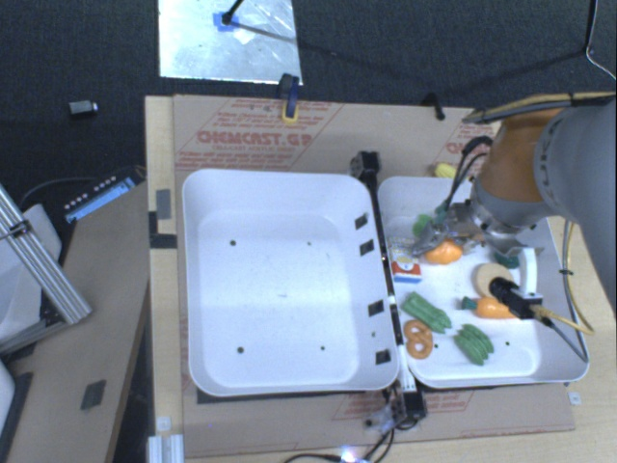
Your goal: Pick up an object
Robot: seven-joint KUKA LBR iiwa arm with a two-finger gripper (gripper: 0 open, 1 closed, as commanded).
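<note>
Smooth white plastic bins (280,210), rounded corners

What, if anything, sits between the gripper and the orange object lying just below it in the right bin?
Nothing visible does. The gripper sits right above the orange object, with no other item between them. The nearest neighbours lie off to the sides: a green piece to its upper left and the red, white and blue item to its lower left.

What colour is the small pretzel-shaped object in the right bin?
The small pretzel-shaped toy is orange-brown, seen best in the camera view, near the right white bin's front-left corner.
</note>
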